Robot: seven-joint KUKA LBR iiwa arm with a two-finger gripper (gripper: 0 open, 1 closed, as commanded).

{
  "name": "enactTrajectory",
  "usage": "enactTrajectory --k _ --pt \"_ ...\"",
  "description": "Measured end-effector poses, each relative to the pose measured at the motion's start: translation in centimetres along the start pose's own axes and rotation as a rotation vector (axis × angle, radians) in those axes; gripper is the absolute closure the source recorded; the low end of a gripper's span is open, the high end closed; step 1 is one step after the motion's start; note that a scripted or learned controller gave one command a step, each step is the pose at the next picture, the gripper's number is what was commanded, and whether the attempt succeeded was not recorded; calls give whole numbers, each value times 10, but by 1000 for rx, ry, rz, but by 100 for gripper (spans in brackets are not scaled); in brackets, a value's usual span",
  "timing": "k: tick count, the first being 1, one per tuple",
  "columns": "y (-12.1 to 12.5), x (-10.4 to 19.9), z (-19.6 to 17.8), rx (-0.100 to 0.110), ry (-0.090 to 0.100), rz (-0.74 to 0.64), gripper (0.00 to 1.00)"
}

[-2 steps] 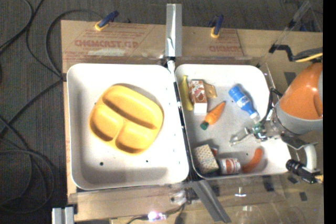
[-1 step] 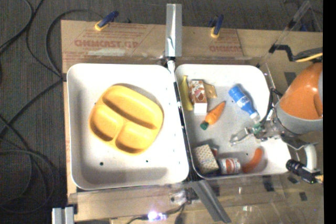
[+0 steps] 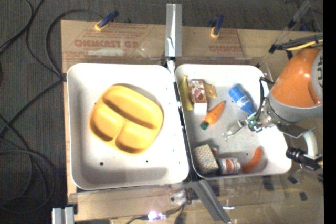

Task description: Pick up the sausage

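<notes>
Red sausage (image 3: 253, 159), curved, right bin's near-right corner

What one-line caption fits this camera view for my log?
Gripper hovers in the right bin, up-left of the untouched sausage near the front wall.

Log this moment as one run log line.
task: pick sausage | gripper: above right bin, apart from sausage | sausage: front of bin, not held

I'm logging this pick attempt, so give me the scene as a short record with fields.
target: sausage, lying at the right bin's near edge
gripper: gripper, above the right bin's middle, apart from the sausage
holding: nothing seen between its fingers
near target: small can lying beside it
other items: carrot, blue bottle
left bin: yellow divided tray
</notes>
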State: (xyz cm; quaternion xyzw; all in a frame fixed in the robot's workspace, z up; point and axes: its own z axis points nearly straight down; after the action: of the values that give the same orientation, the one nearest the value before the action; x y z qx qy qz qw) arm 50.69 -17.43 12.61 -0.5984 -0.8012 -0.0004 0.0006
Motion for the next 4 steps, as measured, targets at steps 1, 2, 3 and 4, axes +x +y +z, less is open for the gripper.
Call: enactTrajectory --k 1,2,3,4 --pt "-9 -36 -59 1 -3 56 0" --pt "-28 -33 38 -9 9 46 0" --pt "-28 -34 37 -9 9 39 0" --pt "-28 -34 37 -10 9 32 0"
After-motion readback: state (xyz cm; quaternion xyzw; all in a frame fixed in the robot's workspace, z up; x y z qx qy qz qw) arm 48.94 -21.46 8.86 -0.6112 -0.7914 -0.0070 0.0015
